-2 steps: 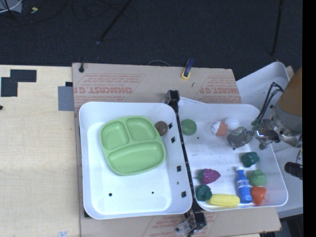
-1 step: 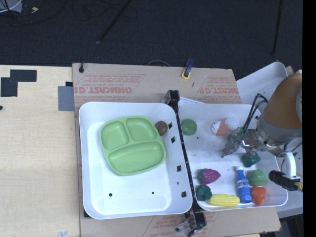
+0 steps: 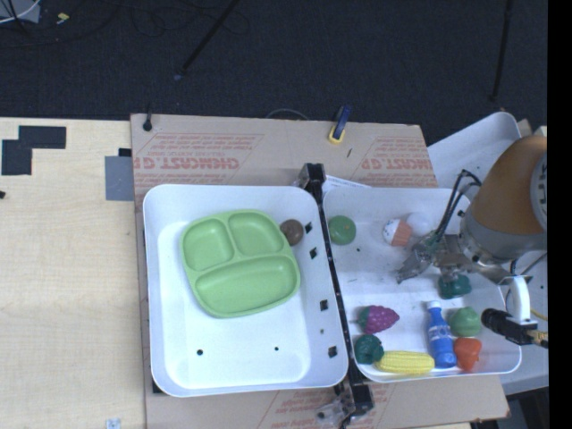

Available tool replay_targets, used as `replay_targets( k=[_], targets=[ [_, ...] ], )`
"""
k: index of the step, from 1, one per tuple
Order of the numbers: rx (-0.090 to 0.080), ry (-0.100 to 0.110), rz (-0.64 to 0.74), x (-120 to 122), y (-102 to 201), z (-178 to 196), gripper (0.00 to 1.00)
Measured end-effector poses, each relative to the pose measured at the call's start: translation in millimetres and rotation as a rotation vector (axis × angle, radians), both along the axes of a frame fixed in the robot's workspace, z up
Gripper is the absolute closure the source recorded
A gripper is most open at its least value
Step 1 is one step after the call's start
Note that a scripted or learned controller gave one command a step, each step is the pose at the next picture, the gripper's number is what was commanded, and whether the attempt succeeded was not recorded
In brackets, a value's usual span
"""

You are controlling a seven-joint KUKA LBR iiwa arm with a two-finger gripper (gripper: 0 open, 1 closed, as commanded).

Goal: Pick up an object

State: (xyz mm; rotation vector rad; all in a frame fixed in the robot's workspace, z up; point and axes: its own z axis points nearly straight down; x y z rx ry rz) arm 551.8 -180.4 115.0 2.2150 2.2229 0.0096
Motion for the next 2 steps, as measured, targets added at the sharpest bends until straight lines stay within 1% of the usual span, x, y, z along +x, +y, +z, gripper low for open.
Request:
replay_targets(
  k=[1,2],
  targets=[
    [0.001,0.007,-0.004,-2.0,-1.0,6.5,1.00],
    [-0.003,0.004,-0.003,-0.1,0.1,69.6,1.00]
  ],
)
